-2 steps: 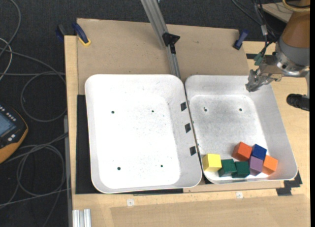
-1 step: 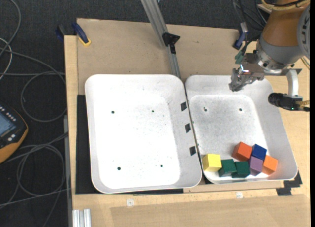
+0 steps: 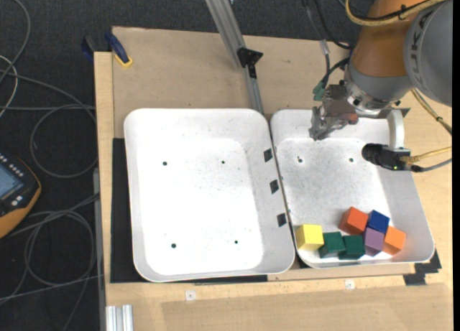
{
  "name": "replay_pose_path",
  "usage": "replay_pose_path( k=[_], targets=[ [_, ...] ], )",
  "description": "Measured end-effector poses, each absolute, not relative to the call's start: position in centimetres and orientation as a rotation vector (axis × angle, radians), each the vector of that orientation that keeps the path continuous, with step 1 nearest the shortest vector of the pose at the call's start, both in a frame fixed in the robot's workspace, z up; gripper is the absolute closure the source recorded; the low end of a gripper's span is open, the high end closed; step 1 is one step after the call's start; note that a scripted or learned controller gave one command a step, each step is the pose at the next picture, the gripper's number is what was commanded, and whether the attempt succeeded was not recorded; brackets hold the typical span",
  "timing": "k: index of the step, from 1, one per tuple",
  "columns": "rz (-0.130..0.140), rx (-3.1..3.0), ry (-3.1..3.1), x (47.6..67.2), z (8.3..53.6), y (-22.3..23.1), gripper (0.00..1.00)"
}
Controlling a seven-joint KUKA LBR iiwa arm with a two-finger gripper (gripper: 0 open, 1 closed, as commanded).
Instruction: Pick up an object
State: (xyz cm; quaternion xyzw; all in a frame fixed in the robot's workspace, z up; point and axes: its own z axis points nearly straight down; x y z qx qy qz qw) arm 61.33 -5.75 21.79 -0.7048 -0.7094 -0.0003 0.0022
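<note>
Hovering: jaws (image 3: 320, 132) over right bin (image 3: 410, 186) far end | grip unclear | blocks (image 3: 356, 235) well apart, near edge

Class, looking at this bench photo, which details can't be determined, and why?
- Gripper finger state: camera view, too small and dark to tell.
- Green blocks: one or two pieces, unclear, they merge.
- Purple block: lower part hidden by the right bin's rim.

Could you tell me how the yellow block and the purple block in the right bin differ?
The yellow block is yellow and stands alone at the left end of the cluster; the purple block is purple and packed among blue, orange and green blocks. Yellow sits nearer the bins' divider, purple nearer the outer wall. Both are small cubes at the right bin's near edge.
</note>
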Motion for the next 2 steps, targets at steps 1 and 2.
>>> replay_pose_path(
  k=[1,2],
  targets=[
    [-0.002,-2.21,-2.226,59.2,22.6,0.2,1.0],
    [-0.005,-2.213,-2.228,59.0,23.2,5.1,1.0]
  ],
)
